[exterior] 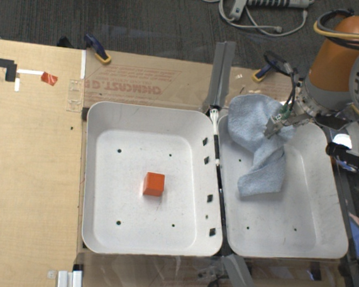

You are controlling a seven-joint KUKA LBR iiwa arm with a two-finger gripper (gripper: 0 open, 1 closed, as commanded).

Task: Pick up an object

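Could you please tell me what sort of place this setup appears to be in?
Probably a robotics lab test bench, not a home or shop: two white bins are fixed side by side on a clamped cardboard sheet, a grey and orange arm reaches in, and loose cables lie on the floor behind.

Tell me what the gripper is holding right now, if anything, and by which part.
The gripper sits on the grey cloth near its upper right part in the right bin; whether it actually grips the cloth cannot be told.

A robotics lab: clamps pin cardboard to a plywood bench, cables trail across grey carpet beyond the bench's far edge.
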